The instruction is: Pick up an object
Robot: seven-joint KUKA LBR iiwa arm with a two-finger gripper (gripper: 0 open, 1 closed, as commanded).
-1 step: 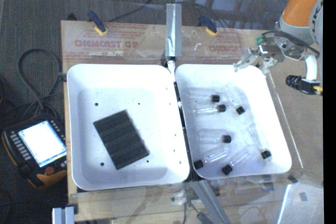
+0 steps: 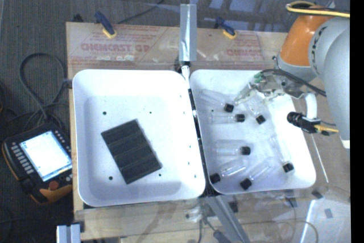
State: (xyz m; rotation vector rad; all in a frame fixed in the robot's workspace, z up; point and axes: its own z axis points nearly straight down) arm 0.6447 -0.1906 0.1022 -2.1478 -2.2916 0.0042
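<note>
**Inspector:** Your hand sits at the upper part of the right bin, right of frame centre, low over the vials. I cannot tell from this slant whether it is spread or pressed together, and I see nothing held in it.

**Operator:** What is there to pick?

**Inspector:** The right bin holds a scatter of clear vials with black caps. One cluster lies just beside the hand: a vial at the bin's upper left, another below it, and a capped one under the wrist. A further group lies along the lower edge, including one at mid-bin. The left bin carries a dark ribbed slab, lying flat and skewed.

**Operator:** How will the vials handle?

**Inspector:** In my judgement they are light, stiff and slick, and being round they will likely roll or squirt out under an off-centre pinch. Their clear walls barely stand out against the white floor; you should aim by the black caps. Take hold across the barrel, near its middle, with the fingers square to the long axis. Whether they are glass or plastic I cannot say, so you should squeeze moderately.

**Operator:** And the slab?

**Inspector:** It looks flat and wide, so you would have to take it by an edge. It is the poorer candidate and far from the hand.
</note>
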